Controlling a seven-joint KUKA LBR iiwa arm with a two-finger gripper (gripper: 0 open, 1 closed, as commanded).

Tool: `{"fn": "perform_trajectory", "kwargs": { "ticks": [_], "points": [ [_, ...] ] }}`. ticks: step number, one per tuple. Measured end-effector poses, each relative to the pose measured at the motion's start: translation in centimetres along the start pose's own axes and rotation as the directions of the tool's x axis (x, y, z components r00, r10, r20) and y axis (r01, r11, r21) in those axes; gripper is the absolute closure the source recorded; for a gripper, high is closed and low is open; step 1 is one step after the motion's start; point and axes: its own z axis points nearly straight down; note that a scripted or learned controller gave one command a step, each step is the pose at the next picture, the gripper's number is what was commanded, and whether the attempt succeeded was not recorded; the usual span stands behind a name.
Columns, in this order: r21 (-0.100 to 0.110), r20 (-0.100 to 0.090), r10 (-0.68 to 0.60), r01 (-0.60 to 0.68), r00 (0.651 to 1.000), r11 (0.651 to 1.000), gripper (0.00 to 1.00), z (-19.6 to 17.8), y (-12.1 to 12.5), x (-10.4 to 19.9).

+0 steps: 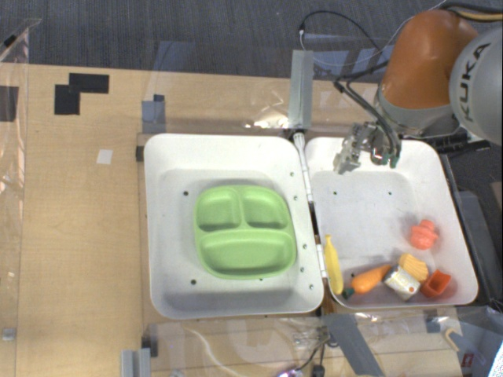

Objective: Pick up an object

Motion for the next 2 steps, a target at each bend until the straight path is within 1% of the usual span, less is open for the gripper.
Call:
{"fn": "perform_trajectory", "kwargs": {
  "ticks": [1, 2],
  "points": [
    [0.002, 0.000, 0.337, -0.337, 0.942, 0.942, 1.00, -2.8, -0.8, -1.0],
    [0.003, -0.004, 0.403, -0.403, 0.915, 0.915, 1.00, -2.9, 6.2, 2.5]
  ]
}}
